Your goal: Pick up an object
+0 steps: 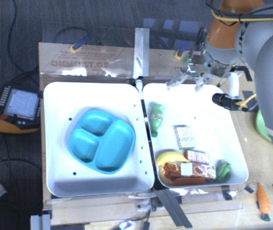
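Camera view looks down on two white bins, and the divider [143, 128] between them serves as the landmark. Left of the divider, the left bin [59, 176] holds one blue three-compartment tray [101, 140]. Just right of the divider, in the right bin [232, 128], lies one green bottle [155, 118]. Further right of it rests one patterned packet [184, 137]. Near the divider's lower end sits one yellow banana [167, 157], with two red-and-white boxes [194, 166] beside it, then one small green object [223, 168]. Above the right bin's far rim, right of the divider's top, one gripper [188, 80] hangs with fingers spread apart, holding nothing.
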Robot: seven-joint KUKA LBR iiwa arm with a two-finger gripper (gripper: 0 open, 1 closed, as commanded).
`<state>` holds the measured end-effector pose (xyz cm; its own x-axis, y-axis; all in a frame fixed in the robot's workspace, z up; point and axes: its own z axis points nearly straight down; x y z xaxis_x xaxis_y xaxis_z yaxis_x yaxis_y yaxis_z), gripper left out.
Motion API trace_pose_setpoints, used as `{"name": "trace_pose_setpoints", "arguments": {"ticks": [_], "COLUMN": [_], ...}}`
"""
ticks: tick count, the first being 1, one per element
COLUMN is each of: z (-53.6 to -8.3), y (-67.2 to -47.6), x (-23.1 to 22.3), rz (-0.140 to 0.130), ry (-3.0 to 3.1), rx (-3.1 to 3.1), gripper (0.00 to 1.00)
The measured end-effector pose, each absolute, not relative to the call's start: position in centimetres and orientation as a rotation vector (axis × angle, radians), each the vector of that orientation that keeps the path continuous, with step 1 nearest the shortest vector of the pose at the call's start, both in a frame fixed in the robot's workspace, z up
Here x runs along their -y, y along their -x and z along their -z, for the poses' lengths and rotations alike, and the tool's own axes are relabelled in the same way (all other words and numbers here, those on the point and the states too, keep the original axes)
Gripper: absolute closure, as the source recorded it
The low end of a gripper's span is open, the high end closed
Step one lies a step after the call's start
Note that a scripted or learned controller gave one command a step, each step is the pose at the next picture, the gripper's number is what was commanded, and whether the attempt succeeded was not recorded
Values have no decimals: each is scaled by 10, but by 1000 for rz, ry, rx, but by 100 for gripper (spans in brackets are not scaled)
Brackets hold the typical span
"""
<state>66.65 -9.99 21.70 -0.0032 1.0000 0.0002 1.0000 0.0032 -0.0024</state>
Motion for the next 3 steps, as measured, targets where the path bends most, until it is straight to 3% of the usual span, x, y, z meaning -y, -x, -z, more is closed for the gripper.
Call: {"name": "trace_pose_setpoints", "arguments": {"ticks": [1,2,3], "z": [-226,-317,-270], "y": [-667,-668,-669], "x": [99,138,116], "rz": [-4,-6,-4], "ry": [2213,1830,1895], "rx": [2225,2557,2506], "gripper": [100,100,100]}}
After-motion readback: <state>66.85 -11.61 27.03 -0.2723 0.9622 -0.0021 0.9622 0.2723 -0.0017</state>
